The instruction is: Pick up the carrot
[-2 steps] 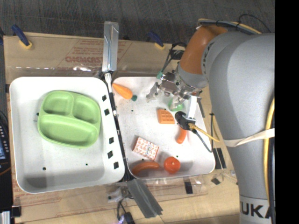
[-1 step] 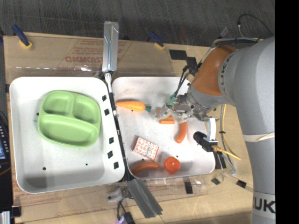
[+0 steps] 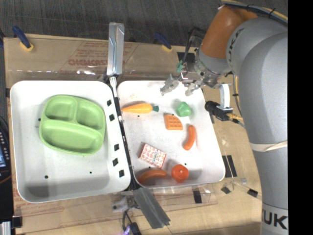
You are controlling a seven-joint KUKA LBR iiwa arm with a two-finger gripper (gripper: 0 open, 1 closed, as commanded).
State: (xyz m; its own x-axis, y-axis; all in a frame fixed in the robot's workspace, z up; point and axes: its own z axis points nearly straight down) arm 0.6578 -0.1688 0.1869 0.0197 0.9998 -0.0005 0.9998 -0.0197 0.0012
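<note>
The carrot (image 3: 138,108) lies flat in the right bin (image 3: 215,151), up against its left wall, green tip pointing right. The gripper (image 3: 180,86) hovers over the bin's far edge, fingers spread apart with nothing between them, well clear of the carrot. Just beside it sits a green pepper (image 3: 183,108), then a waffle (image 3: 173,122) and a sausage (image 3: 189,137). A green divided plate (image 3: 73,124) rests in the left bin (image 3: 24,180).

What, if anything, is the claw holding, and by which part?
Nothing. The claw hangs open above the right bin's far edge, apart from the carrot, which lies on the bin floor.
</note>
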